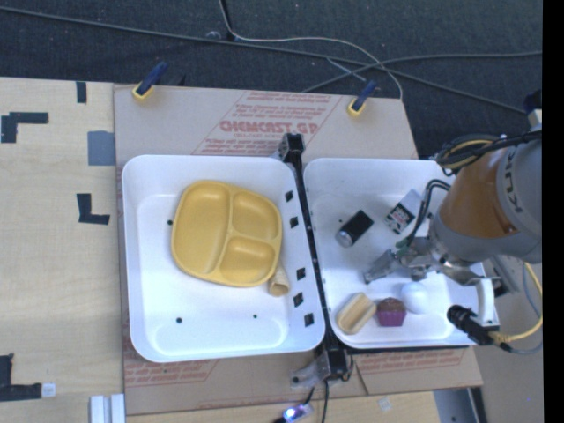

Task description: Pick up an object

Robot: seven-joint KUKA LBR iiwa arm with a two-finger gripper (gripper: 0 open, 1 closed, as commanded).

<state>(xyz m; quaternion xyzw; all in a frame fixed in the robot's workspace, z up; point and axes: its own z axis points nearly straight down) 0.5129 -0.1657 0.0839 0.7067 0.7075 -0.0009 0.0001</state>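
Gripper (381, 271) hung low in the right bin (370, 173), grip unreadable; nothing visibly lifted yet, black cylinder (354, 228) untouched

Red printing runs across the brown cardboard sheet (264, 117) that lies under the two white bins, on the strip showing behind them. Its largest line looks like "CHEMCAST GP", though the last letters are partly cut off by the black clip at the bins' joint. Smaller red lines sit above and below that name, too fine and blurred to make out. A small box (403, 213) in the right bin carries a dark label that cannot be read.
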